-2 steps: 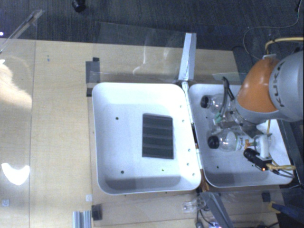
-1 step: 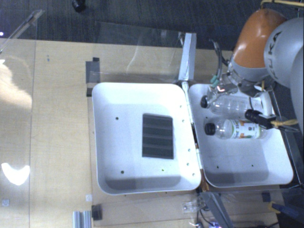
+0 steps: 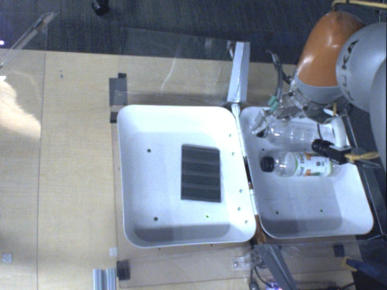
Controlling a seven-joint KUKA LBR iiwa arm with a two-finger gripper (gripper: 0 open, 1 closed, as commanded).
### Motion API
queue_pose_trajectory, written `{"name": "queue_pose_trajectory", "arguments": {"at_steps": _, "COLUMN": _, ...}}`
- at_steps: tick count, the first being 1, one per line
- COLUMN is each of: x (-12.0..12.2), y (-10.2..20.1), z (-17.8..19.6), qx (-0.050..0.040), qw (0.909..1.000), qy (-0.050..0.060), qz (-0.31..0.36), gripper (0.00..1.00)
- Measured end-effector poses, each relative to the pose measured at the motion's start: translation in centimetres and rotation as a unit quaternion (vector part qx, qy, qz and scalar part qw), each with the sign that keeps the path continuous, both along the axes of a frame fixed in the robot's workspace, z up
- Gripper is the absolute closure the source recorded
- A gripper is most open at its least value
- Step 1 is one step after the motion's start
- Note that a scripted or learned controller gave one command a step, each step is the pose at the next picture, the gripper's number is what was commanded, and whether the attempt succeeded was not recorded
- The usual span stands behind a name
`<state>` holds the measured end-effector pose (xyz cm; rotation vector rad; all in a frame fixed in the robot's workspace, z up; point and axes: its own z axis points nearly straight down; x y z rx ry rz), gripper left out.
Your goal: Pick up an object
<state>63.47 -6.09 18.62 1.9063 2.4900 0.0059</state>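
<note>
Right bin [image 3: 314, 213] — clear bottle [image 3: 289, 132] faint, arm [image 3: 338, 47] partly hides it.

I see two bins side by side. In the left bin [image 3: 139, 162] a ridged pad [image 3: 201, 173] lies flat near its middle. In the right bin [image 3: 314, 210] a bottle [image 3: 297, 164] lies on its side, another bottle [image 3: 290, 132] just behind it.

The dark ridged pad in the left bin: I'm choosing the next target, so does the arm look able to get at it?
Probably yes: the dark ridged pad lies flat by itself, nothing on or beside it, open from above.
</note>
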Motion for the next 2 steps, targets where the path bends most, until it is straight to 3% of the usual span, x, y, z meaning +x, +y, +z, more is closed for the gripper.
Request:
{"name": "queue_pose_trajectory", "arguments": {"at_steps": 1, "x": 3.2, "y": -3.4, "z": -9.8, "qx": 0.0020, "qw": 0.9973, "qy": 0.010, "qz": 0.073, "gripper": 0.00}}
{"name": "queue_pose_trajectory", "arguments": {"at_steps": 2, "x": 3.7, "y": -3.3, "z": -8.4, "qx": -0.0010, "qw": 0.9972, "qy": -0.001, "qz": 0.075, "gripper": 1.00}}
